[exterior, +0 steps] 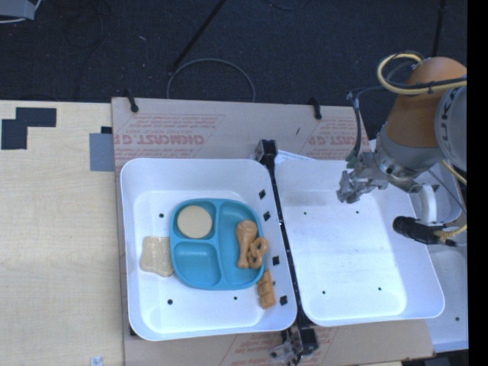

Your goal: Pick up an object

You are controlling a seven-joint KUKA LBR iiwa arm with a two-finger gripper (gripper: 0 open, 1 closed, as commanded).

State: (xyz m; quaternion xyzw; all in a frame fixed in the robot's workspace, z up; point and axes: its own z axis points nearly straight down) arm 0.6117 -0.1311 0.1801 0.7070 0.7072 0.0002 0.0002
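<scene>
Nothing picked yet. Gripper (349, 190) over right bin (366, 280), jaw state unclear. Food sits on tray (204, 269) in left bin (145, 181); whole pick left.

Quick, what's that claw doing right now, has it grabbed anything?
Claw: over the right bin, nothing seen in it; open or closed cannot be told.

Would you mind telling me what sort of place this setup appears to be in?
Probably a robotics lab: a grey-and-orange arm with its pincer over two white bins, toy food on a blue tray, and cables on dark carpet.
</scene>
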